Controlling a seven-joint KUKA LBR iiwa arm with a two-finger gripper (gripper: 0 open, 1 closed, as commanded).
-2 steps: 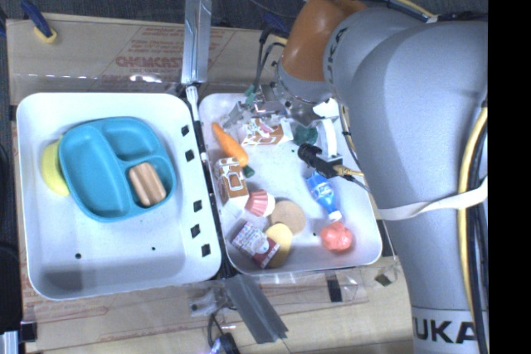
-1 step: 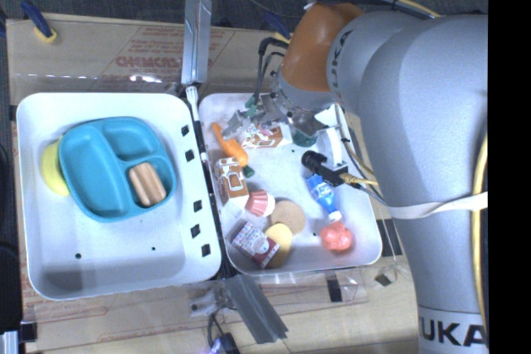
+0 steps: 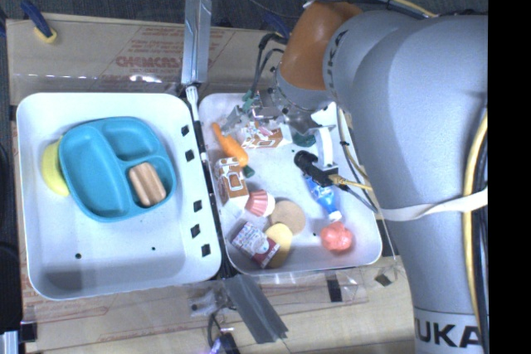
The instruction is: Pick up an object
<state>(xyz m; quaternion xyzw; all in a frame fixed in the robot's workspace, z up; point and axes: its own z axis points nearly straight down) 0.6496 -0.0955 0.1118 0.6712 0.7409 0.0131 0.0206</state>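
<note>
**Gripper low over the far end of the crowded right bin**

The grey arm (image 3: 406,120) reaches in from the right, and its gripper (image 3: 264,118) is down at the far end of the right bin (image 3: 358,215), among the clutter there. Whether it is spread or closed cannot be told, and nothing can be seen held in it.

The closest things to it are a pale printed packet (image 3: 264,137) just on its near side and an orange carrot (image 3: 229,143) lying slantwise to its left, close to the bin's left wall. Nearer along that wall sits a small brown-and-white box (image 3: 232,178), then a pink cupcake (image 3: 259,202). A tan round biscuit (image 3: 289,215) lies beside the cupcake, with a yellow round piece (image 3: 280,238) and a red-and-white wrapper (image 3: 248,238) in the near left corner. A blue bottle (image 3: 322,196) lies toward the right side, and a pinkish-red fruit (image 3: 336,238) just near of it.

The left bin (image 3: 108,257) holds a blue divided plate (image 3: 104,157) with a brown roll (image 3: 147,183) in its right compartment. A yellow piece (image 3: 51,168) pokes out from the plate's left edge.
</note>
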